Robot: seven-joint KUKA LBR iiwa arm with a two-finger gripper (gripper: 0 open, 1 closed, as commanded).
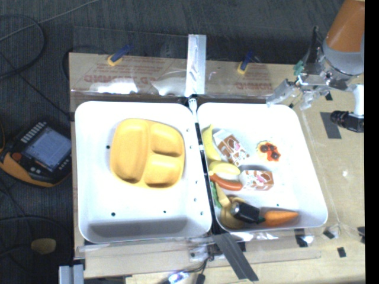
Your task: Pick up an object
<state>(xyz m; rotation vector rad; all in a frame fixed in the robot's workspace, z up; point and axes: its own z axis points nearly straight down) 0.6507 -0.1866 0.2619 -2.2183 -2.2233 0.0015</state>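
Observation:
The right bin (pixel 296 135) holds several small items: a banana (pixel 206 144), two printed packets (pixel 231 148) (pixel 258 180), a small round red-and-black piece (pixel 269 150), a hot dog (pixel 225 177), a carrot (pixel 278 217) and a black object (pixel 247 211). A yellow compartment tray (pixel 147 151) lies in the left bin (pixel 95 206). My gripper (pixel 292 93) hangs at the right bin's far right corner, above the rim, fingers spread open with nothing between them. The arm's orange band (pixel 347 22) is at the top right.
A handheld device (pixel 41 149) lies on the floor left of the bench. Clear plastic sheeting and clips (pixel 246 64) run along the bench's back edge. A metal divider post (pixel 196 64) stands between the bins.

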